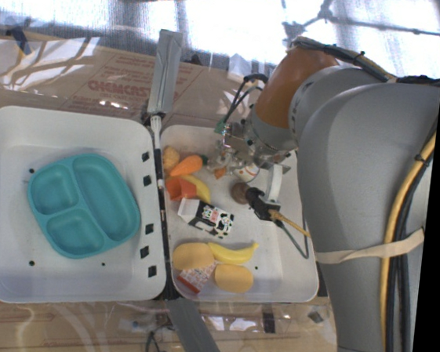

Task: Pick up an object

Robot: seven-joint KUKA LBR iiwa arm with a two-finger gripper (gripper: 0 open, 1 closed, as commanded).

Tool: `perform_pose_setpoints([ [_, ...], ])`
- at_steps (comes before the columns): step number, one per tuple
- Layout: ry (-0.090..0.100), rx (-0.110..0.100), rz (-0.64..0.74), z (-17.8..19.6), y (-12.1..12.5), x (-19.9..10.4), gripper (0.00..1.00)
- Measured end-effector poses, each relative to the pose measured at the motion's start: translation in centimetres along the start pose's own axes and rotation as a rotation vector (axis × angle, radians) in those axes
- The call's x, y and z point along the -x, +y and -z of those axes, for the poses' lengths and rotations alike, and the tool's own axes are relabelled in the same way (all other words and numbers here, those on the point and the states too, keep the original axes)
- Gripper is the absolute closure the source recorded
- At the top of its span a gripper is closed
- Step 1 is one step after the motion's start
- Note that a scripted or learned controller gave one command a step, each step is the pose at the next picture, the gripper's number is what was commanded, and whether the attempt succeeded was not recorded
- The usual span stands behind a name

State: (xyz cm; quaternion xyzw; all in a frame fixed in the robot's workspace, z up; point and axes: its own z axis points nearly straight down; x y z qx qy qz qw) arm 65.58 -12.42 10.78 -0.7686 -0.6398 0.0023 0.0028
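**Pick not yet made**

Surface w/ two white bins: left bin (6, 186) has teal tray (82, 204); right bin (292, 274) has toy food. Gripper (233, 161) low at far end, near carrot (187, 165). Can't tell finger state. Nothing seen lifted; grasp + lift left.

Both bins (4, 265) look like smooth matt white plastic. The divided plate (82, 204) is teal plastic with a soft sheen. The banana (235, 252) and the carrot (187, 165) seem glossy moulded plastic. The small carton (213, 219) looks like printed card. The arm (362, 172) has a smooth grey painted shell, faintly glossy, with an orange satin band (290, 81).
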Motion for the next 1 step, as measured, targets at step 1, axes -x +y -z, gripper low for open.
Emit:
perform_pose_setpoints([
  [1, 0.004, 0.015, 0.081, 8.98, -0.93, -6.71, 1.0],
])
